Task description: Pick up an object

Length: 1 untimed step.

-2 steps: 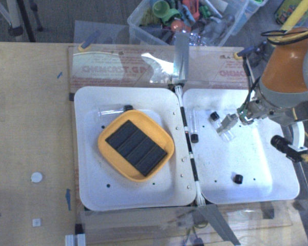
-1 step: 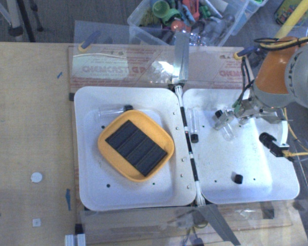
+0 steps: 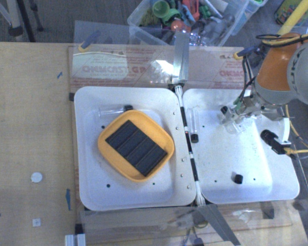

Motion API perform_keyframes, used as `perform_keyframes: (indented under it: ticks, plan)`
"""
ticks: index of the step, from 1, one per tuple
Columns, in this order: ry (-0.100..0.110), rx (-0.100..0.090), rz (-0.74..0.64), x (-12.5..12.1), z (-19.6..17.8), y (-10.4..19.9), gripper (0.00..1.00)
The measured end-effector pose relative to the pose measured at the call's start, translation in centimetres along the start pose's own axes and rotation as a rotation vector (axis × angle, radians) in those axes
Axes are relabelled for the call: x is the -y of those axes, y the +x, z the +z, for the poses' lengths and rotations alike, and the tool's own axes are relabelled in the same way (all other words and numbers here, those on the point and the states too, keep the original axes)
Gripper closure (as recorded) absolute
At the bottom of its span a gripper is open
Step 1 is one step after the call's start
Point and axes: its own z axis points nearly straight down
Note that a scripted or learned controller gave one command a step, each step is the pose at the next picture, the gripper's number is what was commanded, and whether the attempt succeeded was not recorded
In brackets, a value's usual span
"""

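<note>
1. Nearest the camera, by the desk's front edge, a small black block [image 3: 238,178] lies in the right bin [image 3: 277,186], apart from everything else.
2. Left bin [image 3: 87,188] holds a yellow tray [image 3: 113,158] with a black insert [image 3: 135,146], near its middle.
3. Clear tube [image 3: 193,124] lies at the right bin's left edge.
4. Gripper [image 3: 235,116] hangs over the right bin's back part, near nothing graspable.
5. Nothing is picked yet; choosing, grasping and lifting all remain.
</note>
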Motion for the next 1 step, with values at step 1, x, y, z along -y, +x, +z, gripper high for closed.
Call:
perform_keyframes:
  ticks: [1]
  plan:
    - [0.007,-0.001,0.222,-4.42,-11.52,3.8,1.0]
